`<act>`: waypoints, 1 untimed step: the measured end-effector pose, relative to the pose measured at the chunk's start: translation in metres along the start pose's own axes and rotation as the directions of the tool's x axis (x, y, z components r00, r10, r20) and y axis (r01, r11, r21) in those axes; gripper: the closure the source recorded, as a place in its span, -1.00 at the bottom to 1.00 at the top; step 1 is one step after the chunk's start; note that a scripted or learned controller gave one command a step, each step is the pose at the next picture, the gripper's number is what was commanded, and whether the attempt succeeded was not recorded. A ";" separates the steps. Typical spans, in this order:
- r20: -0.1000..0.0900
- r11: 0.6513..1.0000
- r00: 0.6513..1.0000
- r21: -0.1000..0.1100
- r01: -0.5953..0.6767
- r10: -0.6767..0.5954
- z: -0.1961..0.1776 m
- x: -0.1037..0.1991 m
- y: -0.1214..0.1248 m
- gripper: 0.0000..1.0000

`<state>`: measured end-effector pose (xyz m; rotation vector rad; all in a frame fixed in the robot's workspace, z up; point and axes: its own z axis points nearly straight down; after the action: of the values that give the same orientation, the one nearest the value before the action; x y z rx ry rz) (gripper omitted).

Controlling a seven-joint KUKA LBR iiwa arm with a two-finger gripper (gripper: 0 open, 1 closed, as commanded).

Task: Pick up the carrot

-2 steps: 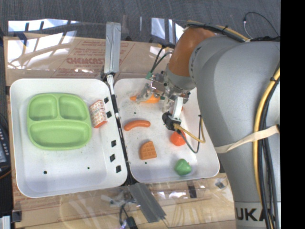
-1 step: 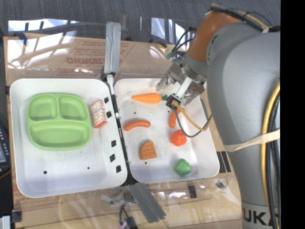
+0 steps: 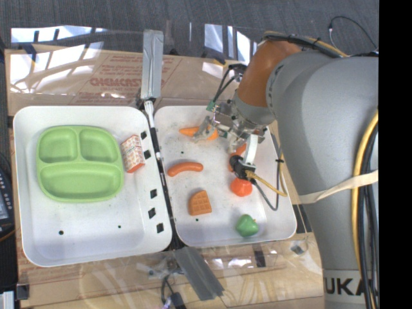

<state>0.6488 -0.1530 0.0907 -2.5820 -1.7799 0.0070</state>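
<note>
While the green three-compartment plastic plate (image 3: 78, 163) lies in the left white bin (image 3: 38, 237), a small red-and-white carton (image 3: 132, 153) sits just beside its right edge. Across the divider, the right white bin (image 3: 212, 234) holds a reddish-orange sausage (image 3: 185, 168), an orange waffle piece (image 3: 200, 203), a green pepper (image 3: 246, 225) and a red tomato (image 3: 241, 187). At that bin's far side lies the orange carrot (image 3: 190, 132), its right end at the gripper (image 3: 210, 129); whether the fingers are open or closed on it cannot be told.

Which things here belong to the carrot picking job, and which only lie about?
For the job:
carrot
gripper

Lying about:
sausage
waffle
tomato
green pepper
green divided plate
small carton
</note>
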 end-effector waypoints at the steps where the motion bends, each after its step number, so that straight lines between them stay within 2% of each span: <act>1: 0.001 0.964 0.964 0.003 -0.267 0.267 -0.027 -0.020 0.014 -1.00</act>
<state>0.6555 -0.1766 0.1179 -2.7966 -1.4157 0.0119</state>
